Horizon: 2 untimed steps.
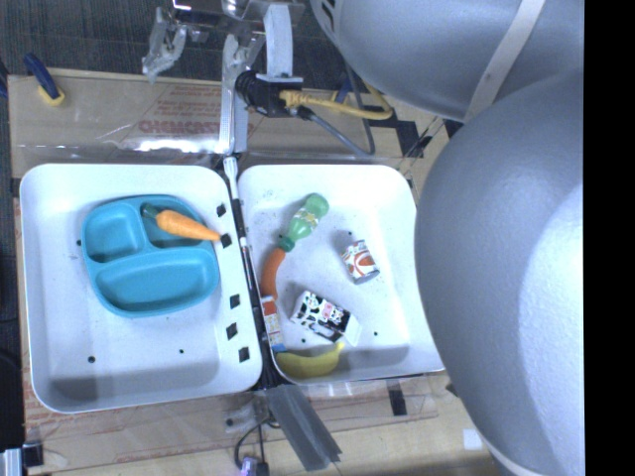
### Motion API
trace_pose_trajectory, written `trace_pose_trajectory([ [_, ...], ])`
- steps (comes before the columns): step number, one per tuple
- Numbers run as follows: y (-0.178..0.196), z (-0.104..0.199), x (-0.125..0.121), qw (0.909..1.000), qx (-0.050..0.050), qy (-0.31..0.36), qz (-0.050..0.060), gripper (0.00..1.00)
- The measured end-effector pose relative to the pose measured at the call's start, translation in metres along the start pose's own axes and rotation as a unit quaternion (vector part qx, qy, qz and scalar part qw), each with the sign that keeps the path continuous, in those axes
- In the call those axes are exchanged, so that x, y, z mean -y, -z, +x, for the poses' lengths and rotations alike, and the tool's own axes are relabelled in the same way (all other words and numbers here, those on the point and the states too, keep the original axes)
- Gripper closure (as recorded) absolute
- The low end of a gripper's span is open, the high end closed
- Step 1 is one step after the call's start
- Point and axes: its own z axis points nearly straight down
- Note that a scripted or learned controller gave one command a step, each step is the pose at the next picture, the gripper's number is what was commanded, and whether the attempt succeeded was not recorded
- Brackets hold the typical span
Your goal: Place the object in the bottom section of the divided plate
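Now, layout: two shallow white bins sit side by side on the worktop, their inner walls touching along the middle.
Left bin: holds a blue divided plate, set toward the bin's upper half.
Plate sections: two small compartments along the top, one wide compartment along the bottom.
Carrot: lies tilted in the plate's upper right compartment. Its leafy end points up-left and its tip reaches out over the plate's right rim. It rests above the divider that closes off the bottom section, not inside that section.
Right bin: holds a loose group of things.
Green bottle: lies slanted near the bin's upper middle, with its cap end pointing down-left.
Orange piece: lies just below the bottle's lower end, close to the dividing wall; what it is cannot be told.
Small can: red and white, lying apart to the right of the bottle.
Black-and-white carton: lies below the can, tilted.
Banana: lies against the bin's near wall, just under the carton.
Arm: large, grey and blurred, covering the view's right side and upper right corner.
Yellow cable: runs across the worktop above the right bin.
Jaws: whether they are open or closed cannot be told.
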Motion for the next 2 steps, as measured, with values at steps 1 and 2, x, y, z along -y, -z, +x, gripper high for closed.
trace_pose_trajectory([
  [1, 0.000, 0.000, 0.000, 1.0000, 0.000, 0.000, 0.000, 0.00],
  [2, -0.009, 0.040, 0.002, 0.9718, 0.000, 0.236, 0.001, 0.00],
])
